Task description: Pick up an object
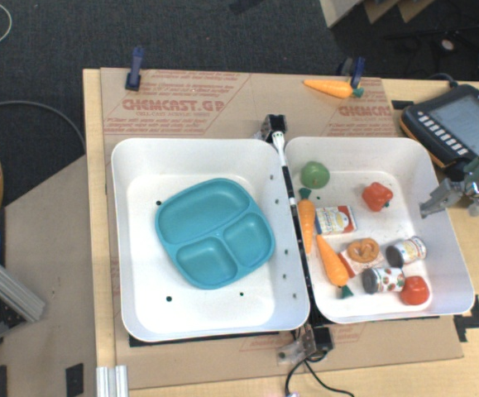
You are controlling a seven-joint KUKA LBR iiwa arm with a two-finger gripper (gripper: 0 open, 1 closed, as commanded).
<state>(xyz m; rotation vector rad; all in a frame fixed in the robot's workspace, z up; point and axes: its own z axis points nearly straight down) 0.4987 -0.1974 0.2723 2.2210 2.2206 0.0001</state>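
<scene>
The right bin (404,157) holds several toy foods. There is a green ball (314,174), a red pepper (377,195), a small white carton (336,220) and a brown doughnut (362,250). Two orange carrots (306,219) (332,261) lie along its left side. A tin can (407,251), a dark little jar (382,281) and a red tomato (415,290) sit near its front right corner. My gripper (439,202) hangs over the bin's right rim, to the right of the red pepper and apart from it, with nothing seen in it.
In the left bin (131,222) lies a teal divided plate (213,232). Another carrot (328,88) rests on the cardboard behind the bins, beside a blue clamp (356,73). A black teach pendant (454,122) sits at the far right. A second clamp (134,69) is at the back left.
</scene>
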